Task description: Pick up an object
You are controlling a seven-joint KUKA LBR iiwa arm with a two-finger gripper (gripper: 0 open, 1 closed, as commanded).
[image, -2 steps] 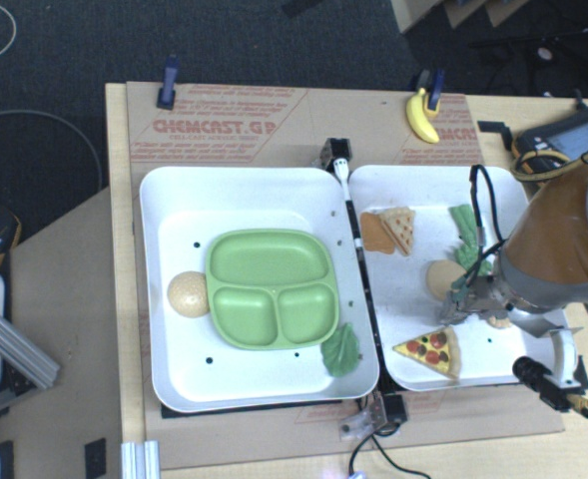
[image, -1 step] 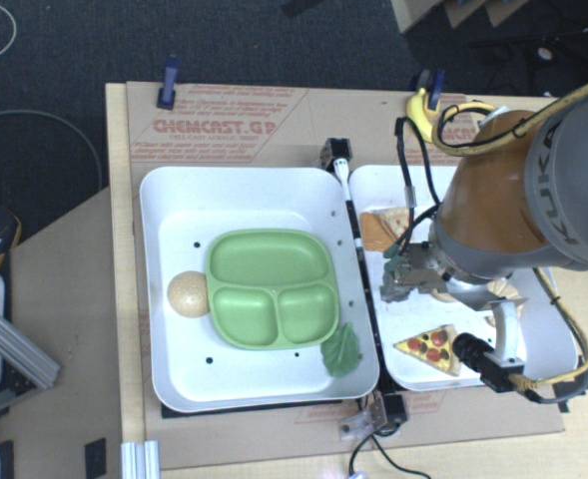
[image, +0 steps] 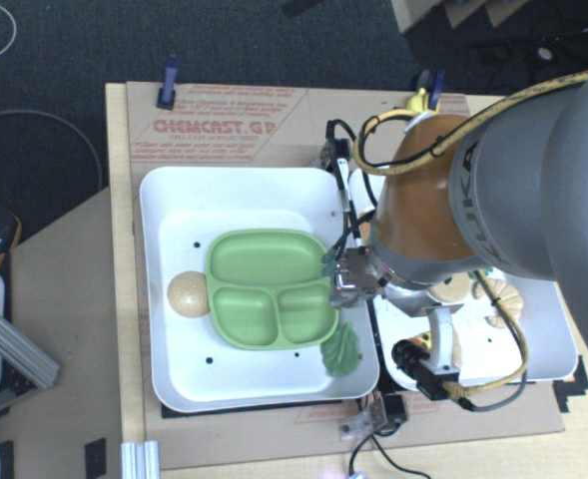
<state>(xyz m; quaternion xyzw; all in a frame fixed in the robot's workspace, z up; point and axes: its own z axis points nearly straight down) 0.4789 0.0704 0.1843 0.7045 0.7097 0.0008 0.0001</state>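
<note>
In the left white plastic bin (image: 164,267), bare floor lies along the upper and lower-left parts — open room. The light green sectioned plastic tray (image: 272,287) fills the middle, a round tan ball (image: 187,293) touching its left edge, a dark green leaf-shaped piece (image: 341,350) at its lower right. The bulky grey-and-orange arm (image: 473,188) overhangs the right bin (image: 548,352).

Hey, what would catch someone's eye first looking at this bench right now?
Probably the bulky grey arm with its orange band, reaching in from the right over the seam between the bins. Next, the pale green three-compartment plastic tray in the middle of the left white bin, with a round beige ball touching its left edge.
</note>
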